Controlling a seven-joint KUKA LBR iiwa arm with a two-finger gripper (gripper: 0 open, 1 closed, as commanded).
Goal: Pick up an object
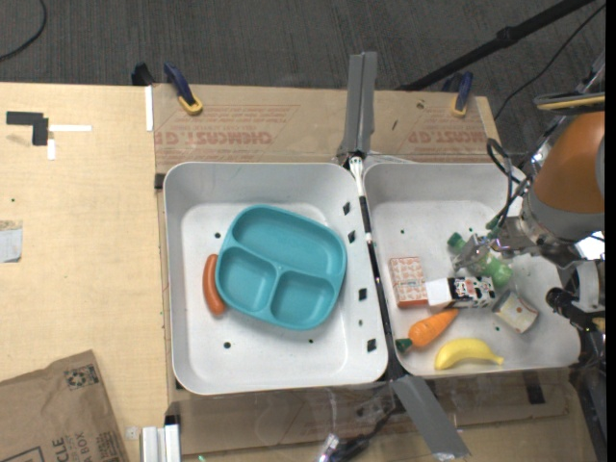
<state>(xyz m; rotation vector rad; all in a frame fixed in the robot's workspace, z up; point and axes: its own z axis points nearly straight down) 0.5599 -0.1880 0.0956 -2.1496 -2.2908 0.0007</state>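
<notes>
Down in the right bin (423, 195), the gripper (478, 251) hovered over a small green item (500, 269) beside the black-and-white carton (472, 290); its grip state could not be told. Carrot (432, 327) and banana (467, 355) lay nearer. A teal plate (280, 268) filled the left bin (183, 258).

A wooden bench (77, 258) with two white bins on it.

The left bin (183, 287) and the right bin (423, 200) stand side by side, touching at the middle. Behind them a brown cardboard sheet (260, 128) lies flat, held by two clamps (183, 89). A piece of cardboard box (58, 412) lies at the near left corner, and black tape (29, 123) at the far left.
</notes>
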